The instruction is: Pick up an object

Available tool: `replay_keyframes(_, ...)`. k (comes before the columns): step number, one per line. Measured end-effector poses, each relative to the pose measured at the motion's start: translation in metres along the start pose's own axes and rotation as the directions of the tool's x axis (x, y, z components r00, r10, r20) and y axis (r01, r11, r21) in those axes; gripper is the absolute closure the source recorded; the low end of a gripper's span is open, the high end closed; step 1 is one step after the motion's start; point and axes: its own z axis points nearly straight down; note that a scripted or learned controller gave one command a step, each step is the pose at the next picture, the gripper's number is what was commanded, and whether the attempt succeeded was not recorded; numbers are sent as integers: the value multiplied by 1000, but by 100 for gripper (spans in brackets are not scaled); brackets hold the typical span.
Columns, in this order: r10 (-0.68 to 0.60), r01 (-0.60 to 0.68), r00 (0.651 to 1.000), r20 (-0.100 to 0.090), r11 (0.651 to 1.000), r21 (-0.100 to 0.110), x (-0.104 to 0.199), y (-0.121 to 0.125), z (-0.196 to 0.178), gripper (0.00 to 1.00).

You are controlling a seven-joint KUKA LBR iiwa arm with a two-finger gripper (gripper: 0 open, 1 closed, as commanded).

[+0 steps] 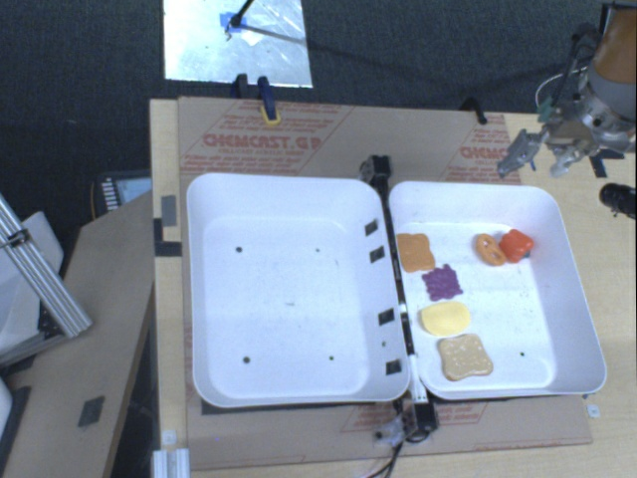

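The right bin (557,267) holds several small objects. A red piece (516,244) touches an orange ring-shaped piece (489,250) near the back. An orange-brown slab (415,251), a purple lump (442,283), a yellow oval (445,318) and a tan toast-like slice (465,357) run along the bin's left side. My gripper (543,156) hangs above the bench beyond the right bin's far right corner, open, with nothing between its fingers.
The left bin (214,267) sits beside the right one, joined by black clips (378,229) along the middle. A shiny metal sheet (237,28) lies on the dark floor behind the bench. An aluminium frame (35,277) stands at the left.
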Motion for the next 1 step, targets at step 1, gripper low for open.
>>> replay_keyframes(1,-3,4,1000,6,1000,-20,1,4,-189,0)
